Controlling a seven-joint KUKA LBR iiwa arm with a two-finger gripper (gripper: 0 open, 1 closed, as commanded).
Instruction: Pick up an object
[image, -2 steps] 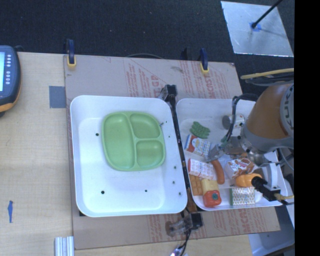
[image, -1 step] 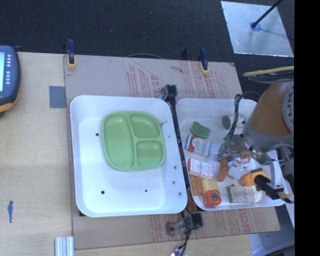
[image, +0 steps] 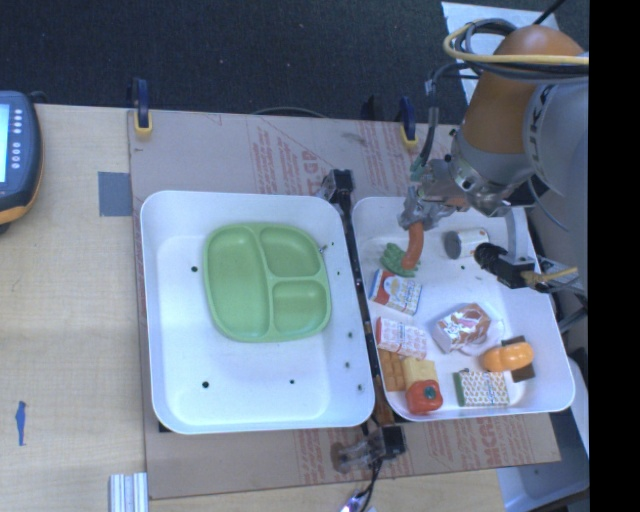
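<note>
— Carrot-shaped orange toy with a green top (image: 407, 250): where was it seen?
— It was seen hanging upright over the far end of the right white bin (image: 556, 330), its orange tip pinched between the closed fingers of the gripper (image: 417, 221).
— And what else was noted?
— A green divided plastic plate (image: 267, 280) was found lying in the left white bin (image: 170, 370) on the desk (image: 60, 330).

A robotics lab is suggested: two white bins (image: 160, 300) are fixed on cardboard clamped to a wooden tabletop (image: 60, 330), a teach pendant (image: 15, 150) lies at the edge, and toy food (image: 462, 328) is laid out.
</note>
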